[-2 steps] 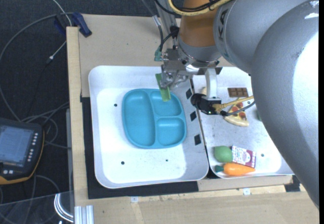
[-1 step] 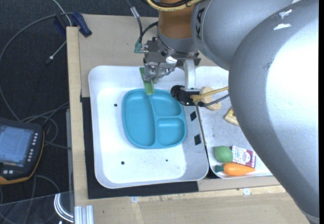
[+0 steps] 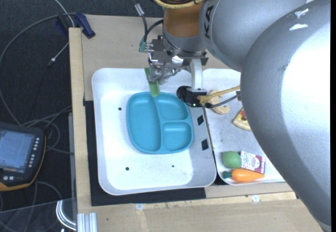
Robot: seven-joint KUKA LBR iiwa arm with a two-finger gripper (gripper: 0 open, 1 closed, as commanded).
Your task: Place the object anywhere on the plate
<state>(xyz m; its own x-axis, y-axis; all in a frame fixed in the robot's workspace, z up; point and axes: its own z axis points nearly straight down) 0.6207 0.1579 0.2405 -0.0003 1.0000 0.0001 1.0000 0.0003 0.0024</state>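
A blue divided plate (image 3: pixel 159 122) lies in the left white bin (image 3: pixel 113 120). My gripper (image 3: pixel 156 80) hangs over the plate's far rim, pointing down. A slim green object (image 3: pixel 154 88) sits between its fingers, its lower end just above or touching the plate's back edge. The fingers are shut on this green piece.
The right bin (image 3: pixel 226 136) holds a green round fruit (image 3: pixel 230 159), an orange carrot (image 3: pixel 247 175), a small pink carton (image 3: pixel 252 162) and a yellowish food piece (image 3: pixel 242 119). My large grey arm covers most of the right side. A dark pendant (image 3: pixel 18 152) lies at far left.
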